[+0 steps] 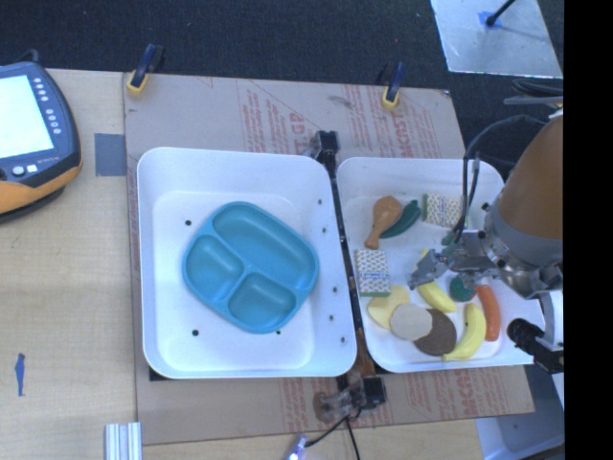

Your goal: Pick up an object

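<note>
The right bin [364,175] holds several toy foods: a brown drumstick [384,218], a dark green vegetable [406,218], a checkered wafer [372,269], another patterned piece [441,208], a yellow banana [470,333], an orange carrot [489,311], a beige and brown round cookie [423,328] and yellow pieces [386,306]. My gripper [442,269] hangs low over the middle of this bin, just above a small yellow piece [437,296]. The arm's grey and orange body covers the bin's right side.
The left bin [153,257] holds a blue divided plate [251,266]. A tablet-like pendant [29,132] lies at the far left on the bench. Clamps [141,70] sit at the cardboard's back edge, and a bracket [326,147] joins the bins.
</note>
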